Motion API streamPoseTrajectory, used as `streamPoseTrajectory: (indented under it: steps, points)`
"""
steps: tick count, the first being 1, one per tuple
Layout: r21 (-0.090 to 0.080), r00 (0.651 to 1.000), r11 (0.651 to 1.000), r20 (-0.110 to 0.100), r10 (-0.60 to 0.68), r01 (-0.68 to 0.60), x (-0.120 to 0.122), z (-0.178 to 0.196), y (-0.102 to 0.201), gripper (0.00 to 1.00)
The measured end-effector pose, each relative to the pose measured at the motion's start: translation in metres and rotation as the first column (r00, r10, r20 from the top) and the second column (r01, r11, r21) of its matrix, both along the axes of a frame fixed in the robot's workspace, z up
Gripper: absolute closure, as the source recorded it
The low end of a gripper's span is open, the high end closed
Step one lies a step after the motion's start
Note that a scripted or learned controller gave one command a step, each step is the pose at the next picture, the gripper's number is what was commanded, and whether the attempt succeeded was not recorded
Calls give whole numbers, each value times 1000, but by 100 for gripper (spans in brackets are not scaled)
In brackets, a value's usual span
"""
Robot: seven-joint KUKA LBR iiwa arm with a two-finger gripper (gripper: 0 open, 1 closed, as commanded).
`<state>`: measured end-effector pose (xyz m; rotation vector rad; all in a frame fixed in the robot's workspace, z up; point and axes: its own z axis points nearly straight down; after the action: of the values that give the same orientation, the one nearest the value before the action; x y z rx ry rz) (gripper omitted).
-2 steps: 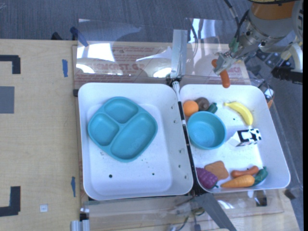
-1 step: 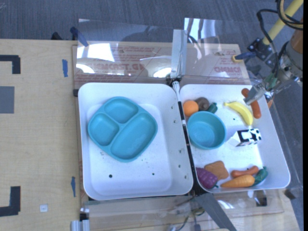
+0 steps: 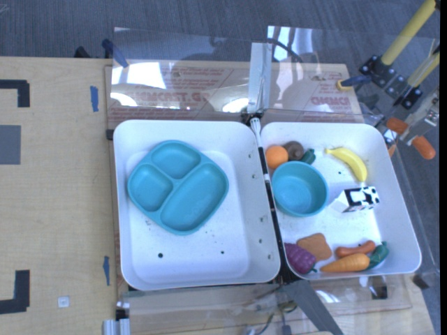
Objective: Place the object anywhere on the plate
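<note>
Blue three-compartment plate (image 3: 178,185) sits in the left bin (image 3: 133,257)

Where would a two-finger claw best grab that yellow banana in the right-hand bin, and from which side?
Probably across the middle of the banana, coming straight down from above. It lies flat on the floor of the right bin, a slim curved shape running diagonally, so fingers closing across its narrow width should fit. White floor shows on both sides of it; the blue bowl and the black-and-white toy sit apart from it.
</note>
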<state>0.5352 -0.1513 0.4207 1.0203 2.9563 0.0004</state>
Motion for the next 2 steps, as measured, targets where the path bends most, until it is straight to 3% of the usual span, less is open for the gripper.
streamPoseTrajectory:
  steps: [1,2]
  points:
    - [1,949,949,-10,315,-315,-46,-51,-51,100]
    - [1,845,845,-8,534,-534,113,-47,-71,100]
